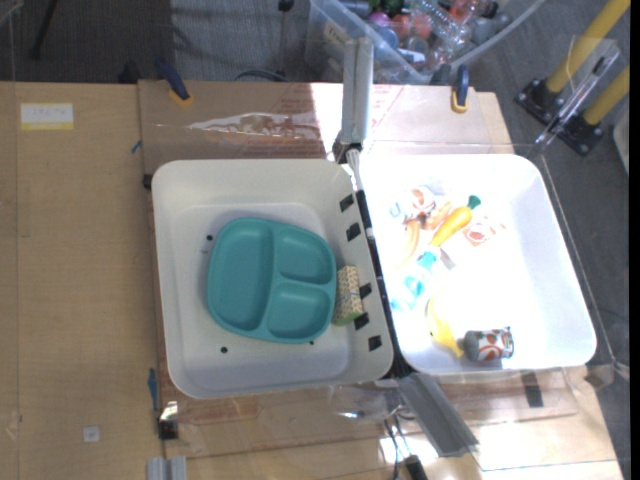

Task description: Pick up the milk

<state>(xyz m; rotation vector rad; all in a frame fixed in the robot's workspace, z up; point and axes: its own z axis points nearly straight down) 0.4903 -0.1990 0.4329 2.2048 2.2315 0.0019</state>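
overall, the desk [80,268] carried two shallow white bins side by side. the left bin [180,198] held a teal divided plate [270,280], with a small patterned block [348,293] just beside the plate's right edge, close to the wall between the bins. the right bin [540,258] held a loose scatter of small things: an orange carrot-shaped toy [452,223] near the middle, a few red and blue bits around it, a yellow piece [441,330] lower down, and a small can-like item [488,344] lying on its side near the front wall, touching or nearly touching that yellow piece. beyond the desk stood a clear tub of clutter [430,13].

which of these was the milk i could not say for sure — the little container on its side seemed the likeliest, though its label was too small to read. as for the gripper's state, i could not tell it from this view.

judging by how things lay, the task stood at its very start — nothing lifted, the approach not yet made. the next move would call for coming down over the right bin's front area and closing across the narrow body of that lying container, keeping clear of the yellow piece beside it.
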